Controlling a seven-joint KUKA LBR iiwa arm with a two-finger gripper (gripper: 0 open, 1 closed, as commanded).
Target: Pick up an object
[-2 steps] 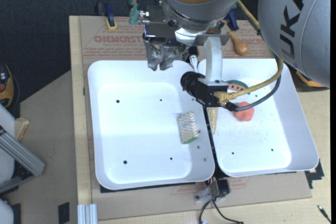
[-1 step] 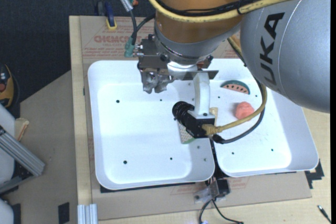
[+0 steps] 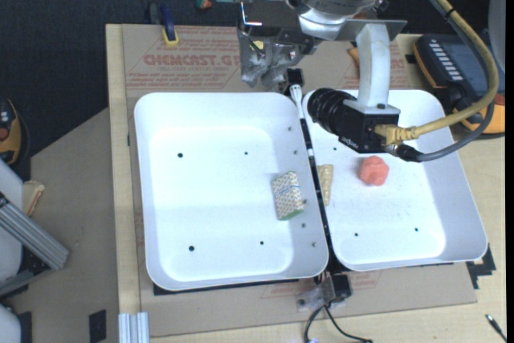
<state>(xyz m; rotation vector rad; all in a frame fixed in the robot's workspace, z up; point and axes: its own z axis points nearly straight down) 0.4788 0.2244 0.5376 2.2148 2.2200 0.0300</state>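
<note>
A small patterned packet (image 3: pixel 287 195) lies in the left bin (image 3: pixel 185 197), close to its right wall. Just across the divider, a thin tan piece (image 3: pixel 325 179) rests in the right bin (image 3: pixel 418 237). A pink-red lump (image 3: pixel 373 170) sits further right in that bin. My gripper (image 3: pixel 271 64) hangs above the back right corner of the left bin, over the cardboard edge, well apart from all three objects. Nothing is seen held in it.
A black cylindrical unit (image 3: pixel 347 122) on a white bracket juts from the wrist over the back of the right bin, with a yellow cable (image 3: pixel 450 118) trailing right. A cardboard sheet (image 3: pixel 193 56) lies under the bins. A black device (image 3: pixel 446 60) sits at the back right.
</note>
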